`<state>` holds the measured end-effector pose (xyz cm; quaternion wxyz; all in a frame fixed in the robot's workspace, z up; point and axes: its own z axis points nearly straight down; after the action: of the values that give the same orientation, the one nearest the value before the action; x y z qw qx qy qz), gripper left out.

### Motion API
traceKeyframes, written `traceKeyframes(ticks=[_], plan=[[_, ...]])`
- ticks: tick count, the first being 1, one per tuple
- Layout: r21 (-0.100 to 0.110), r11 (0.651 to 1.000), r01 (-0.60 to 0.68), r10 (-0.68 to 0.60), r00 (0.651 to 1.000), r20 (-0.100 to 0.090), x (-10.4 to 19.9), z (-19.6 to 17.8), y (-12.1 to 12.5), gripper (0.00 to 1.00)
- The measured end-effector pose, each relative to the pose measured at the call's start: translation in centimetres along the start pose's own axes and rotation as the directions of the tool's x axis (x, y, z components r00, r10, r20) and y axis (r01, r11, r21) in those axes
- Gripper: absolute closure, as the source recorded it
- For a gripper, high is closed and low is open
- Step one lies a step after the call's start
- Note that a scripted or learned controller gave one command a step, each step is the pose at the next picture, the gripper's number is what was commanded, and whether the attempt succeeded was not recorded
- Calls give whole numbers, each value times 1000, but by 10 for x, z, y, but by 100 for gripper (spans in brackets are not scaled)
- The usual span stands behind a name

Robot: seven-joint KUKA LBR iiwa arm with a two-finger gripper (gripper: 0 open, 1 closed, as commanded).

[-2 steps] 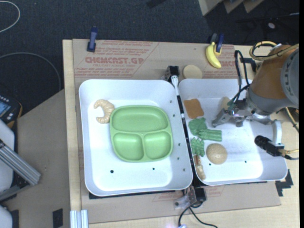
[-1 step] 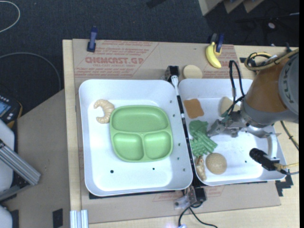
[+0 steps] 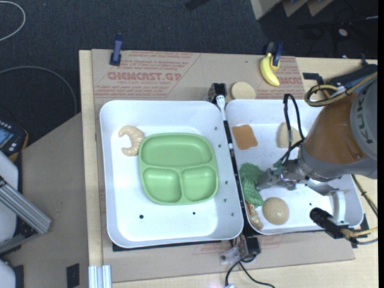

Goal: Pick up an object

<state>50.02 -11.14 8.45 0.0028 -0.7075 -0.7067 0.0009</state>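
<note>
Camera view, looking down at a slant on the bench [image 3: 180,71]. You see two shallow white bins side by side. The left bin [image 3: 120,221] holds a green divided plate [image 3: 178,167] near its middle, and a pale croissant-shaped piece [image 3: 131,139] lies just beside the plate's far-left corner.

The right bin [image 3: 264,110] holds several small things: a brown flat square [image 3: 245,136] toward its far-left part, a pale rounded piece [image 3: 283,135] near the far middle, a green leafy item [image 3: 251,183] against the left wall, a tan ball [image 3: 276,210] near the front, and a small tan piece [image 3: 255,218] at the near-left corner, partly hidden by the leafy item.

The arm reaches in from the right over the right bin, orange band uppermost. You find the gripper [image 3: 277,177] low in the bin, just right of the green leafy item and just beyond the tan ball. You cannot tell whether its fingers stand wide or narrow, nor whether anything lies between them.

On the bench beyond the bins sit a yellow banana [image 3: 269,72] and a pale round disc [image 3: 243,91].
</note>
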Motion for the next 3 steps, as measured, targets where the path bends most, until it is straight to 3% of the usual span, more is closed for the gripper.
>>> traceKeyframes(ticks=[1, 2, 3], plan=[[-7, 1000, -2, 2, 1000, 3, -1, -10, 3, 100], [-2, 1000, 1, -1, 1000, 0, 20, -30, -22, 100], [-11, 1000, 7, -7, 1000, 2, 92, -103, -21, 100]])
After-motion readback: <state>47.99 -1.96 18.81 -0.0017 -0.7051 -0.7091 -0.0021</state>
